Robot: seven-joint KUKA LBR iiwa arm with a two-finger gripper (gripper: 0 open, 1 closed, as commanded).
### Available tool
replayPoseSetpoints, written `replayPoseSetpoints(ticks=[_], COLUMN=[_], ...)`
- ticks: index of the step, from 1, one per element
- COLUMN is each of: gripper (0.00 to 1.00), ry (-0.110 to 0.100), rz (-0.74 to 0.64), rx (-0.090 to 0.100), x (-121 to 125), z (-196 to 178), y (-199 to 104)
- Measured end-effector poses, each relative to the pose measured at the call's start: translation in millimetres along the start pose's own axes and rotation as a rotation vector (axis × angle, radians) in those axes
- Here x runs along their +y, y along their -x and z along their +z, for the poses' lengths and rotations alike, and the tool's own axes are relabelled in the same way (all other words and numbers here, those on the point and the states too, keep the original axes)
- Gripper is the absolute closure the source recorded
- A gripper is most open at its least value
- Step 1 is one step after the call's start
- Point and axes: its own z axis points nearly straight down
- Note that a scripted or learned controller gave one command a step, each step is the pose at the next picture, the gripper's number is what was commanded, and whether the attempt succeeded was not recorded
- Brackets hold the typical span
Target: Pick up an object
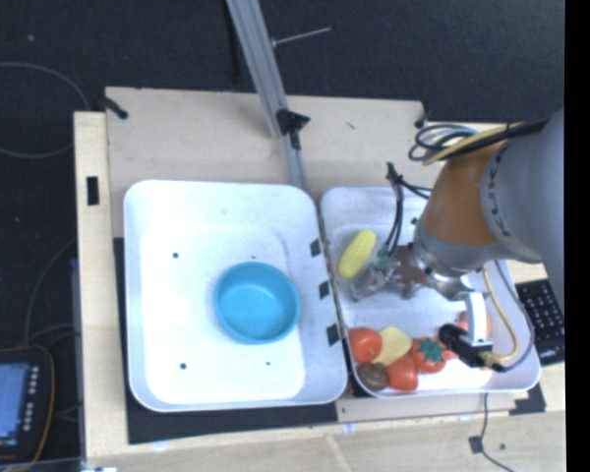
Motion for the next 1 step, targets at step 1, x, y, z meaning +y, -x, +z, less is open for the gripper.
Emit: replayPoseSetpoints(ticks=[1], gripper=[1.0], ry=[0.008], rz=[0.008], rx=[0.005], x=[2.4], z=[-15.6], y=[-1.0])
